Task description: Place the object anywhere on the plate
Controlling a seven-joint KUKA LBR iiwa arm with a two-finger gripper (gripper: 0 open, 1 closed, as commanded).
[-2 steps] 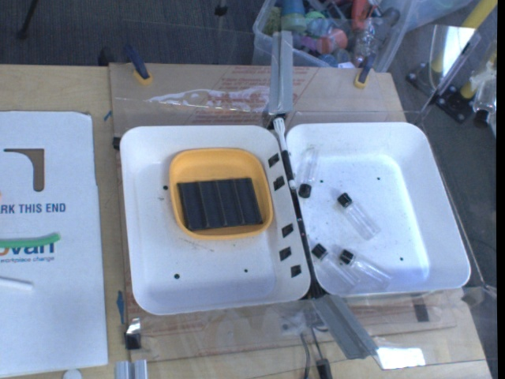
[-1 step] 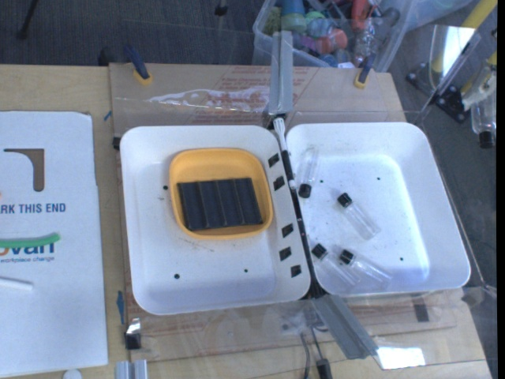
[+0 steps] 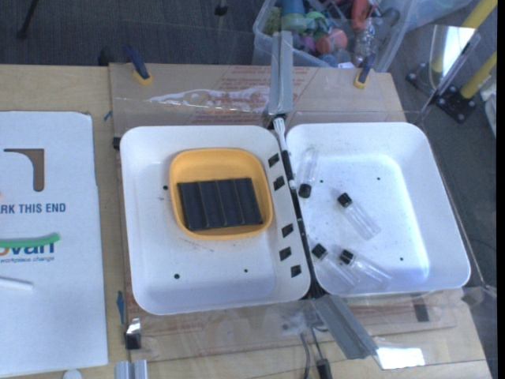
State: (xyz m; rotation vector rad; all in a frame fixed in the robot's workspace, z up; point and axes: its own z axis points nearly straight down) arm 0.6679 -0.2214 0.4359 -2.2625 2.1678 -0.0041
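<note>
Over on the right side of the bench, inside the right white bin (image 3: 410,204), lie several small clear vials with black caps, and one of these must be the object to move. One vial (image 3: 357,215) lies near the middle of the bin floor, a second vial (image 3: 306,168) lies close to the wall shared with the other bin, and two more (image 3: 359,265) and (image 3: 330,262) lie near the front. They look like thin transparent plastic or glass, so I judge them very light, stiff, smooth and ready to roll or slip away if pushed from one side. I would take hold across the body near the cap, with the fingers closing at a right angle to the long axis. Against the white floor they are hard to see; the black caps are the clearest sign of them. The yellow plate (image 3: 183,166) sits in the left white bin (image 3: 142,235), with a dark ribbed block (image 3: 219,204) lying on it. About the pincer I cannot tell the state, wide or narrow.
</note>
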